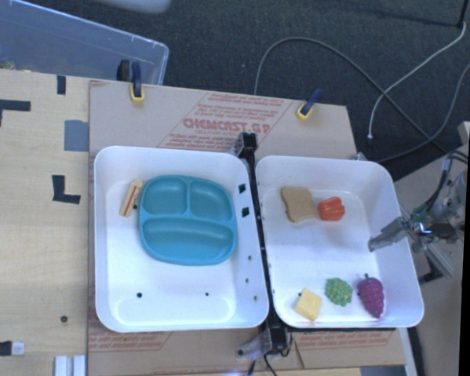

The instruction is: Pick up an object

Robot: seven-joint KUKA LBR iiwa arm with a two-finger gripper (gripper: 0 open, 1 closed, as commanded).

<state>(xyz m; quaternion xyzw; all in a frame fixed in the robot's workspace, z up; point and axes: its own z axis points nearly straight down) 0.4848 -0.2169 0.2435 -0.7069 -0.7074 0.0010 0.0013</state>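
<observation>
In the right bin (392, 191) lie a tan bread slice (298, 203), a red pepper (331, 209), green broccoli (339, 291), purple grapes (371, 296) and a yellow cheese block (309, 304). My gripper (390, 233) is at that bin's right rim, holding nothing. The blue plate (188, 220) is in the left bin (108, 216).

Arm mostly cut off by the frame edge to the right of the right bin (391, 201). Gripper (385, 237) pokes over that bin's right rim; finger state too blurred to tell. Small black dots on the floor of the left bin (108, 216), below the blue tray (188, 220): too small to identify. Thin stick-like item (130, 197) at the tray's left edge: kind unclear. Clear plastic sheet (77, 45), up and left of the bins, is cut by the frame's left edge.
</observation>
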